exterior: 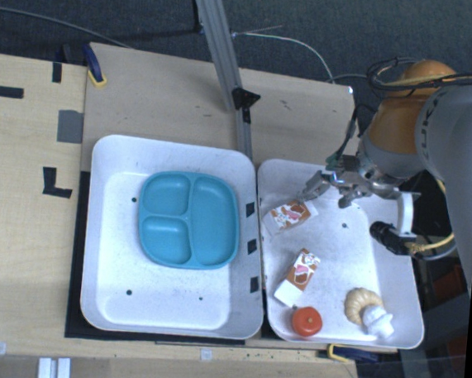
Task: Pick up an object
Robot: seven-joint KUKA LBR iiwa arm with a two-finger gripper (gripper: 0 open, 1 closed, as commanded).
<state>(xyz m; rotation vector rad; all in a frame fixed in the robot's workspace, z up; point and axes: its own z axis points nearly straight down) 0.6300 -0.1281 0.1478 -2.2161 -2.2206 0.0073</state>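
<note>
Four items lie in the right bin (389,323) below the open, empty claw (332,190).

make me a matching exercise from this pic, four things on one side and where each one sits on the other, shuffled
Things:
1. blue divided plate
2. red round object
3. gripper
4. croissant-like toy

Places:
A. over the far end of the right bin
B. in the left bin
C. near edge of the right bin, beside a white block
D. near right corner of the right bin, touching a white piece

Pairs: 1-B, 2-C, 3-A, 4-D
</note>
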